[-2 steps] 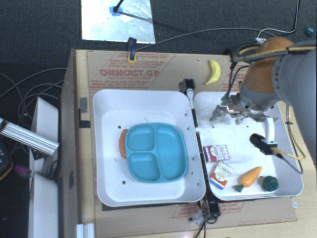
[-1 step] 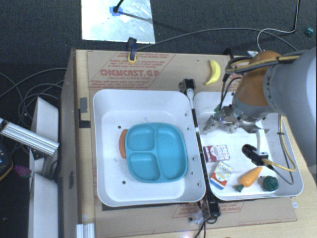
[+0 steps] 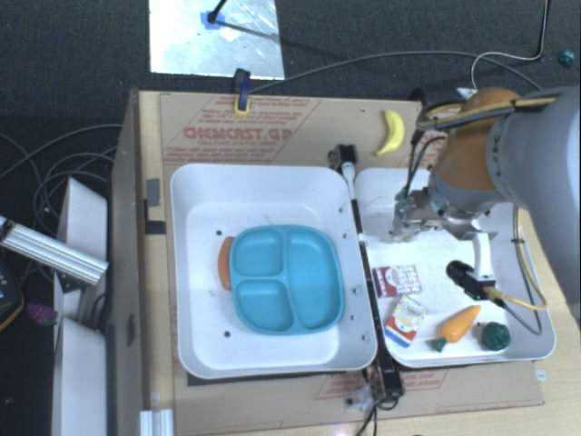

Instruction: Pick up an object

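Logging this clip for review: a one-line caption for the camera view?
KUKA arm's gripper lowered into right bin above carrot and cartons; blue tray in left bin.

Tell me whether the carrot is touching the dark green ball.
Apart. The camera view shows a strip of white bin floor between the carrot and the dark green ball.

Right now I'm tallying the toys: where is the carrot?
The carrot lies in the right bin, near its front edge, between a small packet and a dark green ball.
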{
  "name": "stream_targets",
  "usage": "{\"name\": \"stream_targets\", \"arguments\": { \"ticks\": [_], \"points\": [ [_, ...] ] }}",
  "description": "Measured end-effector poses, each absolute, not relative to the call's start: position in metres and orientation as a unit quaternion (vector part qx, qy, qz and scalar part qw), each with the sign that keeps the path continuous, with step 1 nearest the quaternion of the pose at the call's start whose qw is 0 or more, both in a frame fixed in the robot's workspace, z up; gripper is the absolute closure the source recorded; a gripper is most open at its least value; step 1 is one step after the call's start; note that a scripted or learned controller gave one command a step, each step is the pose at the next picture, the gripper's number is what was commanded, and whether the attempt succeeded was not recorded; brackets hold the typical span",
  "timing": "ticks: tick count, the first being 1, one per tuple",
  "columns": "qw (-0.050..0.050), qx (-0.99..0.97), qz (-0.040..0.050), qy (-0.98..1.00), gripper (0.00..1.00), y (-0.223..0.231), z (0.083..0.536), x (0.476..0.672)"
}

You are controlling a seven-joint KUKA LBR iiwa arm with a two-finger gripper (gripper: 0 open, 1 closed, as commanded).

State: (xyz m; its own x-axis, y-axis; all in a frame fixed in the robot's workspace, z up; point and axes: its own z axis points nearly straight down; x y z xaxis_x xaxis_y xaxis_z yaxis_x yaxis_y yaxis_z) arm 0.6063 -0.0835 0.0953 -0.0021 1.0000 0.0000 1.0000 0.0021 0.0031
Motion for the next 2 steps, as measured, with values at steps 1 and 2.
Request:
{"name": "stream_targets", "arguments": {
  "ticks": [1,2],
  "points": [
    [0.001,0.706,0.001,0.708,0.0,-0.083,0.095,0.606],
    [0.002,0.706,0.0019,0.708,1.0,-0.083,0.106,0.607]
  ]
}}
